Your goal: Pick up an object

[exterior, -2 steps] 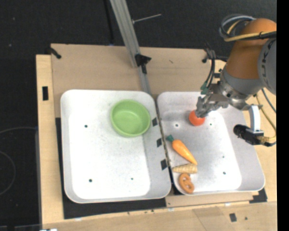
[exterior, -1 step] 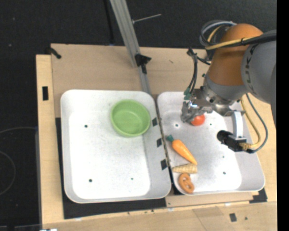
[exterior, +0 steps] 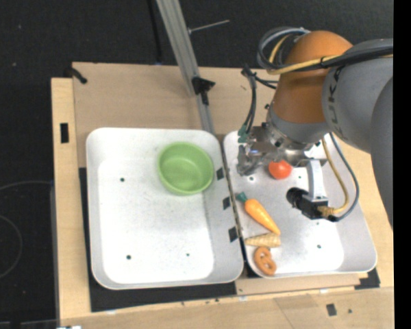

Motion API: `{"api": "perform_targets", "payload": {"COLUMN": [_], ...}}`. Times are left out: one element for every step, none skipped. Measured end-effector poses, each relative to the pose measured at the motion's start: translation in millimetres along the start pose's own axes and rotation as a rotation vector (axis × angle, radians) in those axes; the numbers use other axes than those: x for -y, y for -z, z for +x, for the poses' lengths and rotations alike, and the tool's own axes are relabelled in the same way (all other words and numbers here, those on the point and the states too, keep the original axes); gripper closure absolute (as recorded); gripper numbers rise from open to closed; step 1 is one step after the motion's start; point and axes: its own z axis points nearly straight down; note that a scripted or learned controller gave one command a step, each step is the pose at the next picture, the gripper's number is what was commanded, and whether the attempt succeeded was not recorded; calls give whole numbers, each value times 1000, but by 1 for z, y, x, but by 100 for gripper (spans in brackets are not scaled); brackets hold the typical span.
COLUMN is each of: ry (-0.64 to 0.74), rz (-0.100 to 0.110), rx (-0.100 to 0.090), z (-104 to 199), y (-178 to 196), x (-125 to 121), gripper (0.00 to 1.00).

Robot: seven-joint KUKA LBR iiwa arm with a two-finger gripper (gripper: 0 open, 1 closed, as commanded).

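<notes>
The gripper (exterior: 247,162) hangs low over the right bin (exterior: 342,252), at its upper left corner; whether its jaws are parted or closed cannot be told, and nothing is seen between them. One red tomato (exterior: 280,169) lies just right of the jaws. One carrot (exterior: 260,213), one pale parsnip-like piece (exterior: 262,240) and one orange slice (exterior: 264,260) lie below. One green bowl (exterior: 185,168) sits left, in the left bin (exterior: 109,252).

A: What colours are in the bins?
B: Both bins (exterior: 109,252) are white with faint dark speckles. The bowl (exterior: 185,168) is light green.
A: And on the right?
B: An orange carrot (exterior: 260,214) with a green tip, a red tomato (exterior: 280,169), a pale cream root (exterior: 263,240), and an orange-red slice (exterior: 264,260).
A: The bench?
B: The bench (exterior: 123,94) is tan.
</notes>
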Motion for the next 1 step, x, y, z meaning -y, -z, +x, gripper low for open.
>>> {"api": "perform_targets", "payload": {"ry": [0], "rz": [-1], "rx": [0], "z": [54], "y": [12], "x": [3], "gripper": [100]}}
